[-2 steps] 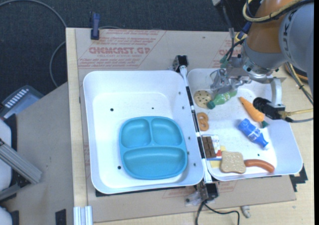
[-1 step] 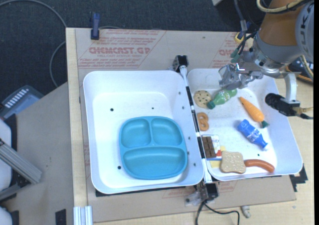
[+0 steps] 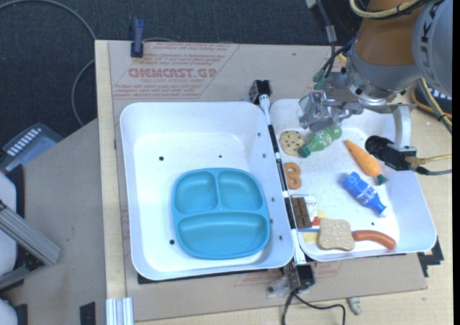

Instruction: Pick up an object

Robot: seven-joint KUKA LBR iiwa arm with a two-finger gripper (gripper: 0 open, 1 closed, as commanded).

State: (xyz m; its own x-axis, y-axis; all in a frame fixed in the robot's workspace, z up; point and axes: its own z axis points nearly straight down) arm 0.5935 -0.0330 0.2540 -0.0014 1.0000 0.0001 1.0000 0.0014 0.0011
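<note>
The metal two-finger pincer [image 3: 321,121] points down into the far left part of the right white bin [image 3: 410,205], directly over a green plastic bottle [image 3: 320,140] that lies on its side on the bin floor. The pincer tips sit at or just above the bottle's upper edge; whether they are spread or closed cannot be made out. Above the pincer, the grey wrist and the orange band of the arm [image 3: 392,21] lean in from the upper right, with yellow and black cables looped around them.

Just left of the bottle lies a round tan cookie [image 3: 290,142], and below that a small brown pretzel [image 3: 292,174]. To the bottle's right are an orange toy carrot [image 3: 363,159], a blue wrapped packet [image 3: 364,192] and, near the front edge, a slice of toast [image 3: 336,234] touching a red sausage [image 3: 373,239]. A dark striped bar [image 3: 301,213] lies beside the bin's left wall.

The left white bin [image 3: 144,136] holds a light blue three-compartment plate [image 3: 219,212].

Behind the bins, the brown cardboard surface [image 3: 108,194] carries red printing — the large word reads roughly "CHEMCAST GP"; the smaller lines are too blurred to read.
</note>
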